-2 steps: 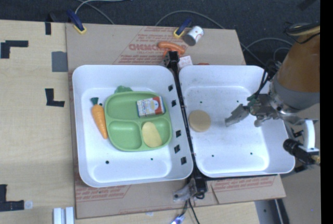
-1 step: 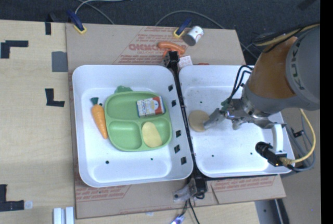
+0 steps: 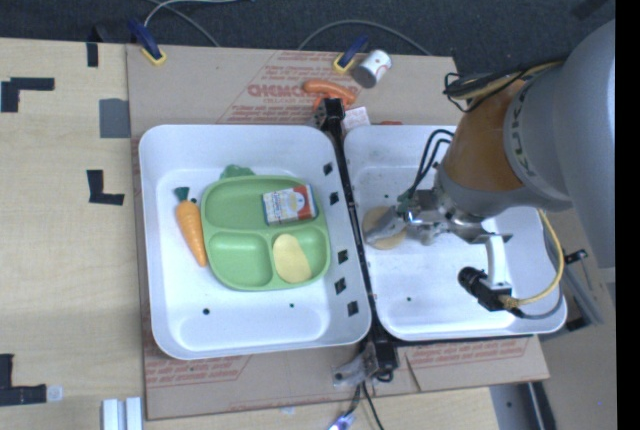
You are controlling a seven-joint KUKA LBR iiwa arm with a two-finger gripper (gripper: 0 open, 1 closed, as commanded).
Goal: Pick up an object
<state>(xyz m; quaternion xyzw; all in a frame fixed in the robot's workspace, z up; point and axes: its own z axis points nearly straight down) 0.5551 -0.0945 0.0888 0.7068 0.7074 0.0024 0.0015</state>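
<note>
Down in the right bin [image 3: 440, 318], near the middle of the frame, the pincer [image 3: 400, 221] sits low at the end of the big grey arm [image 3: 590, 138]. Its tip is right at a small tan thing [image 3: 383, 228] that lies on the bin floor, close to the bin's left wall. I cannot tell if the pincer is clenched or released, and I cannot tell if it has the tan thing. The arm comes in from the right side of the frame, with an orange band [image 3: 485, 143] above the wrist and a yellow cable [image 3: 545, 268] looping by it. In the left bin [image 3: 240, 328] lies a green tray [image 3: 265, 233] with three parts. A little packet [image 3: 288, 205] rests in the top part of the tray, and a yellow oval thing [image 3: 292, 258] rests in the lower right part. A toy carrot [image 3: 191, 230] lies just beside the tray on its left. Both bins sit on a brown cardboard sheet [image 3: 250, 83] on the worktop [image 3: 60, 268]. At the top of the frame, a blue and yellow clamp [image 3: 148, 42] grips the cardboard edge.
</note>
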